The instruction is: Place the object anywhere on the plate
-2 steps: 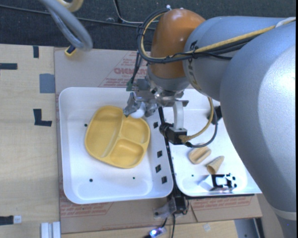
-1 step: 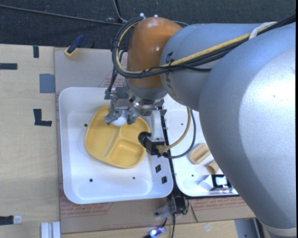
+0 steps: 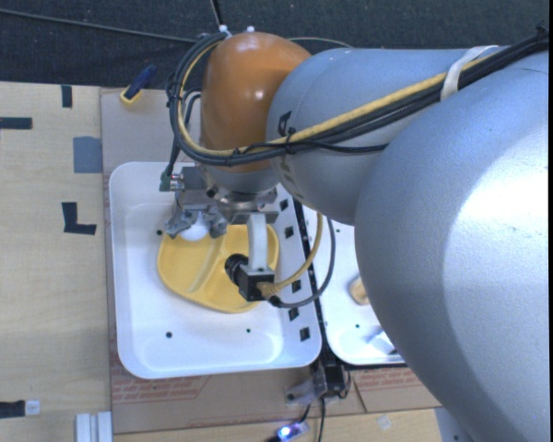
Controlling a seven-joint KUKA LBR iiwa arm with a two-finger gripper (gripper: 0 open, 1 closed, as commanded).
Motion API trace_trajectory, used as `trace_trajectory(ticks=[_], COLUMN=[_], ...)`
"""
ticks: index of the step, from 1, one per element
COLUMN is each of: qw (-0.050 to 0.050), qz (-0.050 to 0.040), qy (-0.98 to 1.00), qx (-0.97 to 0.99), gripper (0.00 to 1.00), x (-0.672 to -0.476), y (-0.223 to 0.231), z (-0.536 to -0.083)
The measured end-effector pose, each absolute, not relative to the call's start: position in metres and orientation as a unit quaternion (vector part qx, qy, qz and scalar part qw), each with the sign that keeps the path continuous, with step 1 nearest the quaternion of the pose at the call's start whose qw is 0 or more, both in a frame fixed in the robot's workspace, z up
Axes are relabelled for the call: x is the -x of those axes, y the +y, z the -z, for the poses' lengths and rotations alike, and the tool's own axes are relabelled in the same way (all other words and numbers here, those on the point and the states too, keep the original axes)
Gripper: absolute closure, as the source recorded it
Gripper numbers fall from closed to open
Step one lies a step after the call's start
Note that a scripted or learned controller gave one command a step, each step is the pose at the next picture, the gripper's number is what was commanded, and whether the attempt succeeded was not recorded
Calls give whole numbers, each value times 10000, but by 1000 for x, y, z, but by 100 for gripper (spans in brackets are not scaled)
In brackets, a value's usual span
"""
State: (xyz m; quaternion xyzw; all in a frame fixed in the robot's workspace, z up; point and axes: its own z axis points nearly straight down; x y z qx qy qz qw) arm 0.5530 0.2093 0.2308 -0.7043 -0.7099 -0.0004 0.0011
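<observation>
A yellow plate (image 3: 195, 267) lies in the left white bin (image 3: 138, 339). My gripper (image 3: 192, 225) hangs over the plate's far edge, reaching down from the orange-banded wrist (image 3: 244, 90). A small white object (image 3: 195, 232) sits right at the fingertips, over the plate's upper rim; I cannot tell whether it is held or resting on the plate. Much of the plate's right side is hidden behind the gripper's body and cables.
The right white bin (image 3: 350, 339) is mostly covered by the grey arm; a small tan object (image 3: 358, 290) and a pale item (image 3: 380, 342) lie in it. A divider with black bolts (image 3: 300, 284) runs between the bins. Bare bin floor shows in front of the plate.
</observation>
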Motion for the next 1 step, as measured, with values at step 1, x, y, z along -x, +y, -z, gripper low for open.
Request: trace_trajectory(ticks=[1], qw=[5], qz=[-11], qy=[-7083], qx=[7059], gripper=[0], x=[-554], y=[206], z=[-229])
